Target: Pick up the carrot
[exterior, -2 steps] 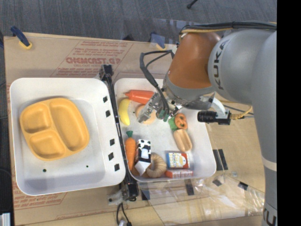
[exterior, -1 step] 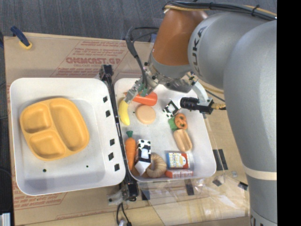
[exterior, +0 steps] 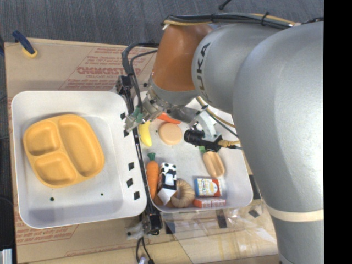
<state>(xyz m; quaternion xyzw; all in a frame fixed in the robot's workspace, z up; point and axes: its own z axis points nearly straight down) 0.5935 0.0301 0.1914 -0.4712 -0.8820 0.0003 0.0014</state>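
The carrot [exterior: 152,177] is orange with a green top and lies lengthwise along the left wall of the right bin [exterior: 237,172], toward the front. Its tip points to the front edge, beside a black-and-white carton [exterior: 168,176]. My gripper [exterior: 142,114] hangs below the orange wrist band at the back left corner of that bin, just above a yellow banana [exterior: 145,134]. The carrot lies well in front of the gripper, apart from it. The arm's bulk hides the back of the bin.
Near the gripper are a round tan disc [exterior: 170,134] and a small red-orange piece [exterior: 168,118]. A bun [exterior: 213,163], a bagel [exterior: 182,193] and a small box [exterior: 207,187] crowd the front. A yellow divided plate [exterior: 62,148] sits in the left bin [exterior: 22,106].
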